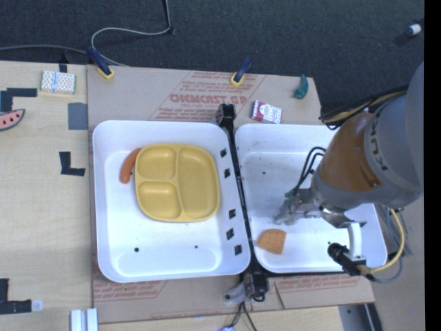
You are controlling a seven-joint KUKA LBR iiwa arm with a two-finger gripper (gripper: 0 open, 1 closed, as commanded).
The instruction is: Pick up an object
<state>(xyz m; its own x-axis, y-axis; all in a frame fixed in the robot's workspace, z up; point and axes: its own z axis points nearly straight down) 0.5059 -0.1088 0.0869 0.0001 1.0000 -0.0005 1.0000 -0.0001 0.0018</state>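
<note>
Camera view: arm (375, 154) reaches in from the right over the right bin (275, 143). Gripper (288, 212) sits low over the bin's middle, tip pointing toward the divider between the bins. Whether the fingers are spread or pressed together I cannot tell, too small and blurred against the white floor. Nothing visible between them.

Nearest candidate: a small tan waffle-like piece (272, 241) lying flat on the right bin floor, near the front wall, just beside the gripper and slightly toward the camera. Not touching as far as I can see.

Left bin (110, 254) holds a yellow divided plate (178, 183) with a small orange sausage-like item (127, 165) tucked against its left rim. Both well apart from the gripper. A small printed packet (265, 112) lies on the worktop (41, 185) behind the right bin, out of play.

Risks, my read:
- Gripper is offset from the tan piece. Closing where it is likely grabs air.
- Piece is thin and flat. Coming down on it could press it into the floor or skid it into the front wall instead of pinching it.
- It sits close to the front wall, so a finger may clip the wall on approach.
- The cable loop (310, 164) at the wrist hangs near the bin's rim, so a snag is possible.
</note>
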